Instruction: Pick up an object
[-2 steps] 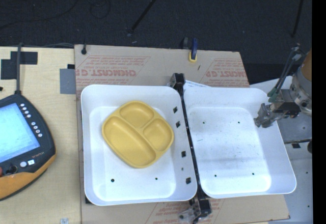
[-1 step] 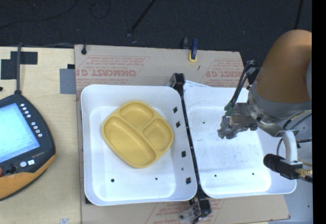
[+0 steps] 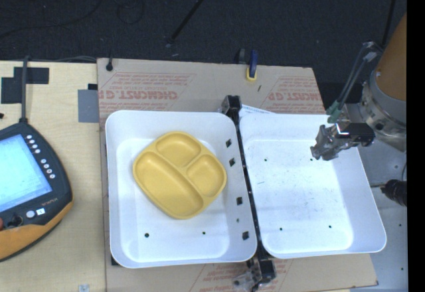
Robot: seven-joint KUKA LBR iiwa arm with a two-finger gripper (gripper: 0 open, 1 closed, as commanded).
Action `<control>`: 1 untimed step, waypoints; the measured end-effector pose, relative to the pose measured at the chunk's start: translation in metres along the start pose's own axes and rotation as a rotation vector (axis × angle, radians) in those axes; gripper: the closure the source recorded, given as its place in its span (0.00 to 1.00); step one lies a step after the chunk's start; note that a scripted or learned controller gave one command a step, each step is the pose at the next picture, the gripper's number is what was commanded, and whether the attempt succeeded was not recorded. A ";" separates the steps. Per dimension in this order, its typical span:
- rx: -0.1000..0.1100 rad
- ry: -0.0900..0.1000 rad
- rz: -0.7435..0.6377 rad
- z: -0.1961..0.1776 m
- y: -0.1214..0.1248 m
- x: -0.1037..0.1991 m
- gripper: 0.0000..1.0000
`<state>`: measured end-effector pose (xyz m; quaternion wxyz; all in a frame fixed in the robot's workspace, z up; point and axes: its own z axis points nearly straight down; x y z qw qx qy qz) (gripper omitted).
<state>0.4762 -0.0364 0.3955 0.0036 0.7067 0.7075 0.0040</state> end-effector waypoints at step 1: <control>0.010 0.001 -0.006 -0.021 0.000 0.080 1.00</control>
